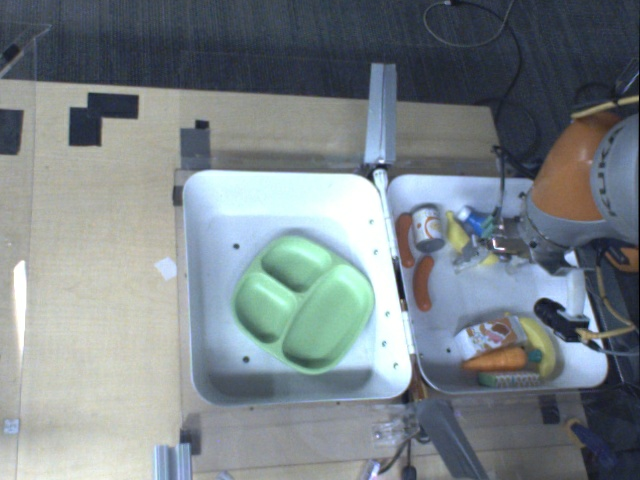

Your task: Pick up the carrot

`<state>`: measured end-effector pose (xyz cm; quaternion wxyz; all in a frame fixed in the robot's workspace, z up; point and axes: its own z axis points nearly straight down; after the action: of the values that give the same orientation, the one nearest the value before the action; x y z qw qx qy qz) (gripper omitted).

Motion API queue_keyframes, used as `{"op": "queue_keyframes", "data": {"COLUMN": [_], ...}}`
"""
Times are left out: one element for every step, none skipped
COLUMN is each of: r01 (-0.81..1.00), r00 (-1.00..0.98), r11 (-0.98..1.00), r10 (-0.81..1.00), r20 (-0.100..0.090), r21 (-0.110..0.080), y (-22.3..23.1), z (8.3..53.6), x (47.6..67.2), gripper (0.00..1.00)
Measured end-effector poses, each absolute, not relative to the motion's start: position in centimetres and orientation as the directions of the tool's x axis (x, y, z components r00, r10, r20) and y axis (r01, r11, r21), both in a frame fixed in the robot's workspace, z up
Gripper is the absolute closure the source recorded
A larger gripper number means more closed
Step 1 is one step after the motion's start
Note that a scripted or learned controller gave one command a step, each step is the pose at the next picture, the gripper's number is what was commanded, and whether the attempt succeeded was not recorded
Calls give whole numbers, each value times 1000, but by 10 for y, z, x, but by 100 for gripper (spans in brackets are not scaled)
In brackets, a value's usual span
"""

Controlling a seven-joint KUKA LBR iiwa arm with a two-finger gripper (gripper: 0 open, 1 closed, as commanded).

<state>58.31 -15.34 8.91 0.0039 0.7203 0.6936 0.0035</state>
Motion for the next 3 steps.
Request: {"op": "queue_keyframes", "data": {"r01": [999, 966, 957], "r00": [35, 258, 290], "r11": [-35, -258, -290], "r10": [999, 966, 957], "r20": [1, 0, 0], "r21": [17, 6, 5], "y": [-151, -160, -189], "z": [101, 187, 190], "x": [586, 580, 491], "gripper": [100, 100, 100]}}
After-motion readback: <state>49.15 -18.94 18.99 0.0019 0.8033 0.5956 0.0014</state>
